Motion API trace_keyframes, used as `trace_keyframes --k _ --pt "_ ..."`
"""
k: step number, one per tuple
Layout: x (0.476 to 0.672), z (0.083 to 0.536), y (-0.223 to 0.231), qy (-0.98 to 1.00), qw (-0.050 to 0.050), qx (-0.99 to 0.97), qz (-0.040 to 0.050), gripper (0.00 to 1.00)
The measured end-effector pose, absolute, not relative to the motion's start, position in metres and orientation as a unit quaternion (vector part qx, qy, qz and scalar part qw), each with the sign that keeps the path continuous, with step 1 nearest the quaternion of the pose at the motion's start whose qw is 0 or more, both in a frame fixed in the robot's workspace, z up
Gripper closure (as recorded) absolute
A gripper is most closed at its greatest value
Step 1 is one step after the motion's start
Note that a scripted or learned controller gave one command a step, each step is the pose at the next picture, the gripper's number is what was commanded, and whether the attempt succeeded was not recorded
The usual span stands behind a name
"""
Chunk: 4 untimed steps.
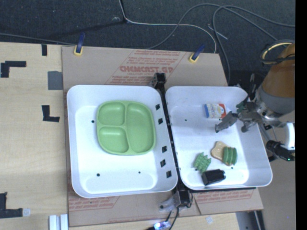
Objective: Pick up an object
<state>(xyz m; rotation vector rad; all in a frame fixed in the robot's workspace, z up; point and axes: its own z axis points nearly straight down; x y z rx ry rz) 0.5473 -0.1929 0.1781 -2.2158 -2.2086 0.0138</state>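
A: So, which thing is nearest the tool (233, 121)?

B: The packet (214, 110), at about ten o'clock from the tool, in the right bin (192, 97). At five o'clock in that bin lie the sandwich toy (225, 153), green toy (202, 161) and black block (213, 177).

A: Is anything held?

B: No. The fingers stand apart with nothing between them, above the bin floor. I judge this the approach step. Next it should centre over one item and descend.

A: And the left bin (79, 143)?

B: It holds a green plate (126, 127).

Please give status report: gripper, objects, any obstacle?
Gripper above right bin, near blue-and-red packet. Nothing held. No obstacle around packet.
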Motion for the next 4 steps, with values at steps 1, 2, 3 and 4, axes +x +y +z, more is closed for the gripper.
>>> trace_keyframes --k 1,2,3,4 --pt "0.551 0.186 -0.192 -0.707 0.001 -0.707 0.0006 0.0" --pt "0.54 0.133 -0.193 -0.707 0.001 -0.707 0.0013 0.0" --pt "0.54 0.083 -0.192 -0.708 -0.001 -0.707 0.001 0.0" --pt "0.542 0.096 -0.193 -0.708 -0.002 -0.707 0.0 1.0"
